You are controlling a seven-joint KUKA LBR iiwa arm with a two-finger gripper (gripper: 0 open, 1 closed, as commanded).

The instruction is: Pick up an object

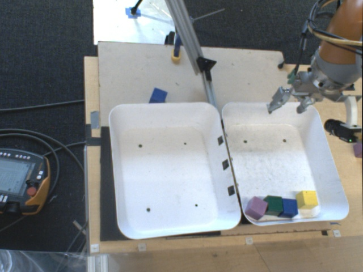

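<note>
Camera view. The arm is reaching in from the right, its orange band sitting above a grey wrist. The gripper is hanging over the far rim of the right bin, with two fingers showing spread apart and nothing lying between them, so the jaws are standing open and bare.

Well apart from the jaws, down in the near corner of the same bin, a row of small blocks is resting against the near wall. The purple block is sitting at the left end, tilted. Just beside it the green block is lying, with the blue block touching its right side. The yellow block is standing at the right end, seemingly atop something pale; I cannot tell what. All four are looking like plain solid-coloured cubes, roughly alike in size.

To the left of the jaws, the left bin is lying alongside. Further left and beyond its far rim, a blue piece is lying on the board. A slanted metal pole is crossing the far side. A handheld control pendant is sitting at the far left.
</note>
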